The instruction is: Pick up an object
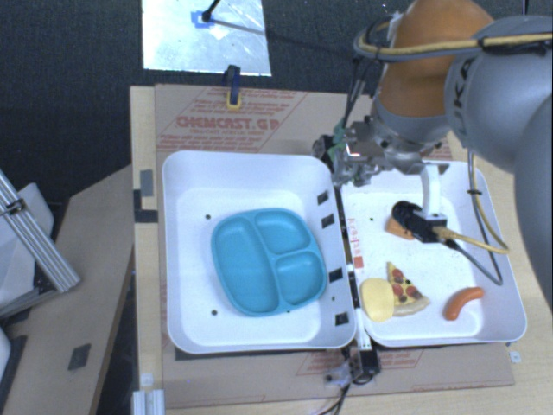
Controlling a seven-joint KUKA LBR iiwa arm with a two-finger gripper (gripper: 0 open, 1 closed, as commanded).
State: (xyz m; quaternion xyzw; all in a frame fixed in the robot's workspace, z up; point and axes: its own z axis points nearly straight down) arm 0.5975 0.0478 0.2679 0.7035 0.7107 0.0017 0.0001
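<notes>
The right bin (497, 318) holds a toy pizza slice (404, 289), a pale yellow round piece (377, 299) touching it, and an orange sausage (463, 302) near the front right. An orange wedge-shaped piece (397, 227) lies mid-bin, partly hidden by robot parts. My gripper (352, 164) hangs over the far left corner of the right bin, close to the wall between the bins, well behind the pizza slice and to the left of the orange wedge. I see nothing held in it.
In the left bin (186, 188) lies a blue divided plate (266, 259). The arm's grey and orange body (449, 50) covers the back of the right bin. A cardboard sheet (225, 119) lies under both bins.
</notes>
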